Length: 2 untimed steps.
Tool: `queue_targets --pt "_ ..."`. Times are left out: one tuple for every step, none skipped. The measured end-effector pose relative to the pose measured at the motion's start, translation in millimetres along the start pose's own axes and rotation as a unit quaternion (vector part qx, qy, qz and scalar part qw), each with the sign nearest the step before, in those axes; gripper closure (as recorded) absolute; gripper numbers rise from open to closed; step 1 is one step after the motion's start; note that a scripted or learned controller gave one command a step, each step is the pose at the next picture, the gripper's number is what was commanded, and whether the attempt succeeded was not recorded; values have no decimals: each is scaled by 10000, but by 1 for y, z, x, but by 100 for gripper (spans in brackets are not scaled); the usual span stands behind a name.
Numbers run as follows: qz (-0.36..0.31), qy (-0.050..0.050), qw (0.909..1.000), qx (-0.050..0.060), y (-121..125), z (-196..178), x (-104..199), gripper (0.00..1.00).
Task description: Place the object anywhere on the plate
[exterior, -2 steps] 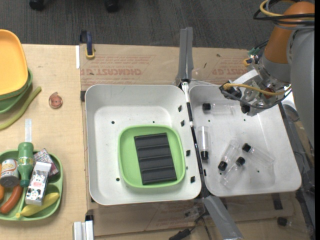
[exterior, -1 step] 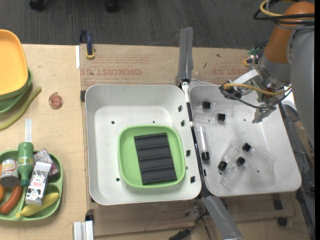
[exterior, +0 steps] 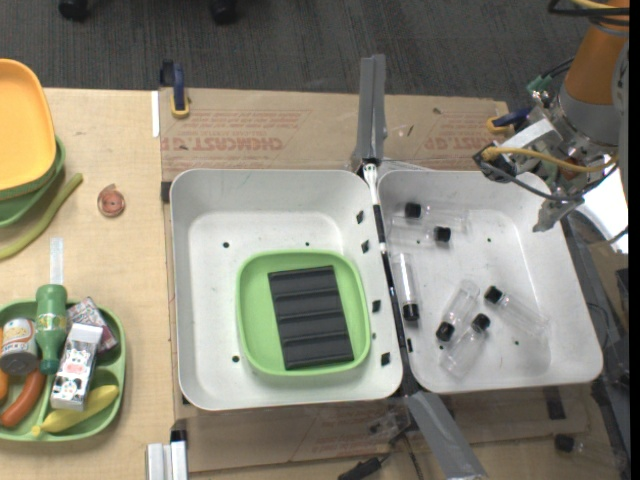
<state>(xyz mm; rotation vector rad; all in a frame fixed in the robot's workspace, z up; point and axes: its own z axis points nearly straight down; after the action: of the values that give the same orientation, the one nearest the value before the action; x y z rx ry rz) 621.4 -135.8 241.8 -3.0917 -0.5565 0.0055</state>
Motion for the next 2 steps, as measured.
queue_targets --pt "-827 -1 9966 -2 63 -9 -9 0" --pt "-1139 3 9935 -5 87 -2 -14 0"
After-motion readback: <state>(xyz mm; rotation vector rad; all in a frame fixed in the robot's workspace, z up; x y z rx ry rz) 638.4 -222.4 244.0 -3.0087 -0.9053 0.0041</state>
